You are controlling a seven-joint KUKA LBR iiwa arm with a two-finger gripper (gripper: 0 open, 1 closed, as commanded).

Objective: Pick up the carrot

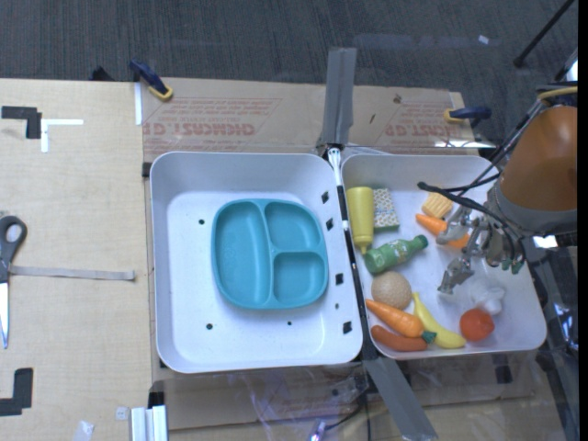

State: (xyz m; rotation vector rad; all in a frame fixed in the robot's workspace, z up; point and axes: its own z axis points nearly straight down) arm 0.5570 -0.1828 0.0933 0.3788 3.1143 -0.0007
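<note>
From my gripper (453, 278), open and holding nothing, the carrot (395, 317) lies at about eight o'clock, long axis running ten-to-four.

**One fixed overhead camera, looking down at a slant on two bins**

A single camera sits above the bench and looks down at an angle, from moderately far back. The left bin (165, 274) and the right bin (524, 333) lie side by side in the lower middle and right. Dark floor (276, 16) runs along the top edge. Pale bench surface (64, 246) spreads to the left. The grey and orange arm (547, 159) enters from the right edge.
</note>
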